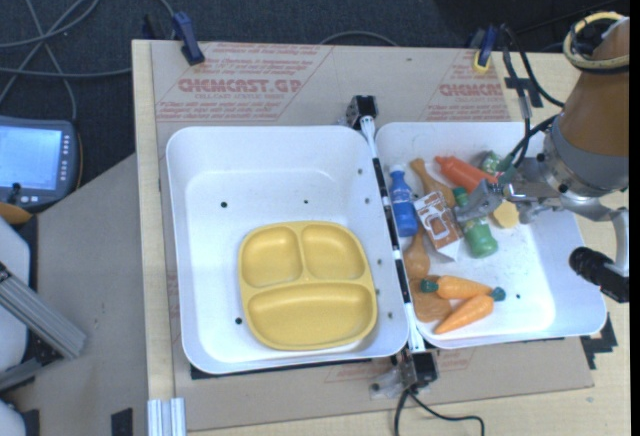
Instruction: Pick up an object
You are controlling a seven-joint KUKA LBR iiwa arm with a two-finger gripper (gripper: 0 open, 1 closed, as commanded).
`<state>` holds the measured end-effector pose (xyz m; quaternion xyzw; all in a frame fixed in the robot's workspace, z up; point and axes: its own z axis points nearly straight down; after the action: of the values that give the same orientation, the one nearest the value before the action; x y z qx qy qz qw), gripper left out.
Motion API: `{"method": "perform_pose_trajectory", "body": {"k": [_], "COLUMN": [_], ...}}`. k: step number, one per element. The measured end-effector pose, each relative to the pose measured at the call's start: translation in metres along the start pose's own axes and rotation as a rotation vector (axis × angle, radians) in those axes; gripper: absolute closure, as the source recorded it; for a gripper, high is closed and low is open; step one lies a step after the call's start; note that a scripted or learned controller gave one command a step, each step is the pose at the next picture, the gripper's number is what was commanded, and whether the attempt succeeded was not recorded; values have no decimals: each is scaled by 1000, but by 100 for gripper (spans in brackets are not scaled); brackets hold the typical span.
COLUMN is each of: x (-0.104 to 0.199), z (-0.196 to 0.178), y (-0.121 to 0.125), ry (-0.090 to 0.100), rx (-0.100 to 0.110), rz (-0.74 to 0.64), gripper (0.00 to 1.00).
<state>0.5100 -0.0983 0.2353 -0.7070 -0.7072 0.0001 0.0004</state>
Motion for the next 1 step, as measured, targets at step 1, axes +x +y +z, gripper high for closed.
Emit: {"method": "perform_pose_trajectory", "body": {"k": [1], "x": [-52], "z": [110], "y": [16], "ry": [0], "rx": [9], "rz": [5], "gripper": [0]}}
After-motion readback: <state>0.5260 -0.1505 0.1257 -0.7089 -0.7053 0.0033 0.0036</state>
